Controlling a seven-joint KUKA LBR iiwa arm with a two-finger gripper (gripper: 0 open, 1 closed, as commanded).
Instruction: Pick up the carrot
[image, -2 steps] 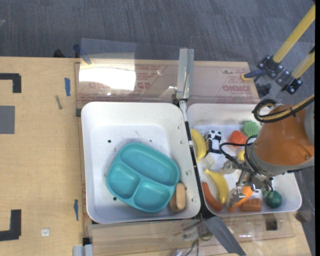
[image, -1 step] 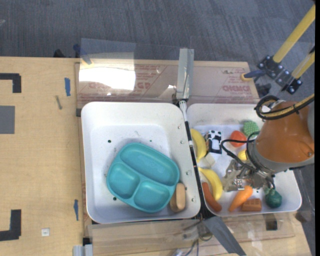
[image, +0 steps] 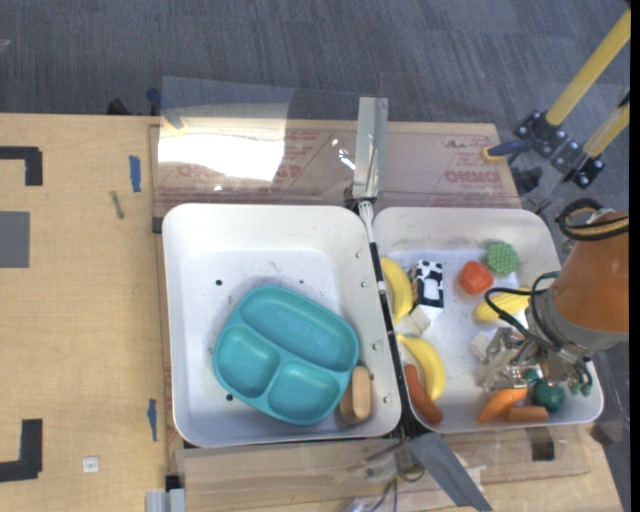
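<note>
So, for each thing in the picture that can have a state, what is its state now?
carrot: lying in the right bin, under the hand, not lifted.
teal plate: right way up in the left bin, nothing in its compartments.
bread roll: lying against the teal plate's edge.
two bananas: lying along the right bin's left side.
tomato: lying loose.

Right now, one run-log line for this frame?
gripper: low in right white bin, over orange carrot | grasp: not confirmed | left bin: teal divided plate

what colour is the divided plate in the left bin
Teal, seen clearly in the camera view: the divided plate lies in the left bin.
</note>
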